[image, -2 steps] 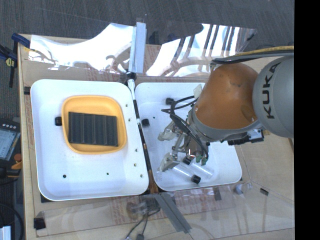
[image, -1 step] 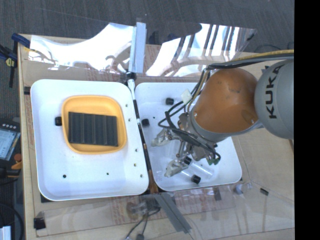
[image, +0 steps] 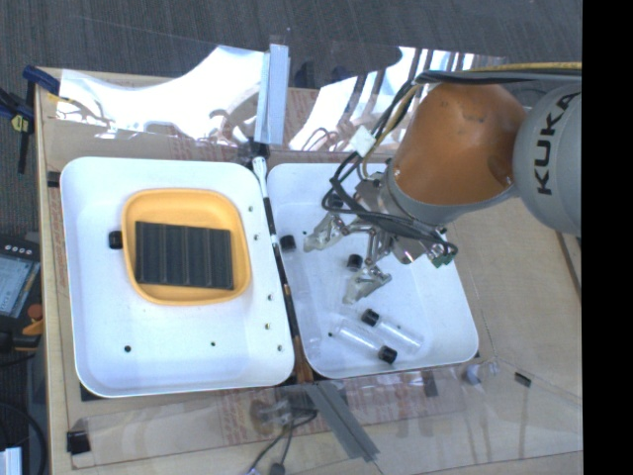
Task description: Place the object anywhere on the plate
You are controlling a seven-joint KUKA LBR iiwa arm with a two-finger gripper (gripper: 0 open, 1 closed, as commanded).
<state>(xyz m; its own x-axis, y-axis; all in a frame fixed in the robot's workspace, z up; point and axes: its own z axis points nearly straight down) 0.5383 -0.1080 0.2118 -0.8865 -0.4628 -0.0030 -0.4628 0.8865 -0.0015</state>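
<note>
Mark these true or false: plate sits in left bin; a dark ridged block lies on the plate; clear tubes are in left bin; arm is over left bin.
1. The yellow plate sits in the left bin. True.
2. A dark ridged block lies on the plate. True.
3. The clear tubes lie in the left bin. False: they lie in the right bin.
4. The arm is over the left bin. False: it is over the right bin, with the hand above the tubes.
</note>
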